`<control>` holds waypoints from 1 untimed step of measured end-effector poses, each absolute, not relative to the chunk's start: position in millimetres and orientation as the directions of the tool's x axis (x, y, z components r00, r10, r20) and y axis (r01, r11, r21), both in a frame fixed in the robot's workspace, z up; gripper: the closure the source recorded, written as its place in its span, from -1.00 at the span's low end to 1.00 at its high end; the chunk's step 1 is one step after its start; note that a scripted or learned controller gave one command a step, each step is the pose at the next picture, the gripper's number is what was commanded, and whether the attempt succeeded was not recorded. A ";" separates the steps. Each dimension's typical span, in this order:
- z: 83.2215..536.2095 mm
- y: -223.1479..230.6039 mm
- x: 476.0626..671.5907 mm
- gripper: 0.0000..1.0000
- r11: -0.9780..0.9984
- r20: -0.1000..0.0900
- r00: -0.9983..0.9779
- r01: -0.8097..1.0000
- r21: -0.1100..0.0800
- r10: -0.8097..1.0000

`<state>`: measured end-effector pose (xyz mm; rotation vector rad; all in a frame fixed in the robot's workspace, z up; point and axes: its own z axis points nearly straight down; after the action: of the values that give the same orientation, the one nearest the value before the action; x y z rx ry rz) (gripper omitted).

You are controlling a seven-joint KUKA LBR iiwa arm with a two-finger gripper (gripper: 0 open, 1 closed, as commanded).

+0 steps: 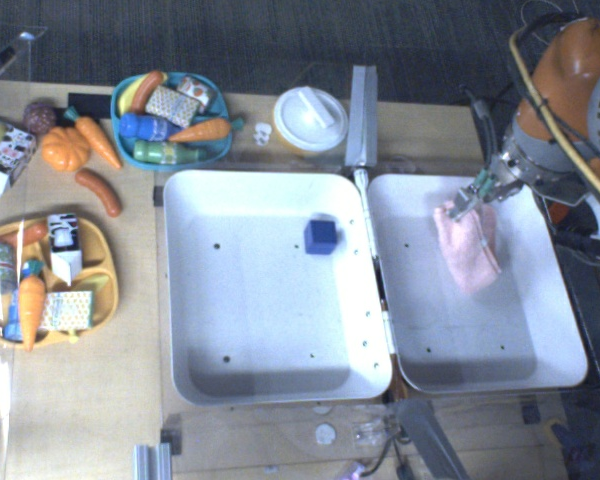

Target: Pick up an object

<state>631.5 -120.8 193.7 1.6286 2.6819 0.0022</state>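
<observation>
One blue cube (321,236) sits in the left bin (220,368); one pink cloth (470,248) in the right bin (520,358), pinched by the jaws at its far edge.

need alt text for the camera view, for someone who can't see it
Seen from above, the robot arm's claw is at the top edge of a pink cloth lying in the right white bin. A small blue cube sits in the left white bin, and toy food fills bowls on the bench to the left.
</observation>
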 end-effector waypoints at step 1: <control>184.6 -35.4 669.6 1.00 0.390 -0.001 -0.390 0.921 0.004 0.921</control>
<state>669.6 -35.4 184.6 1.7339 2.6161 0.0037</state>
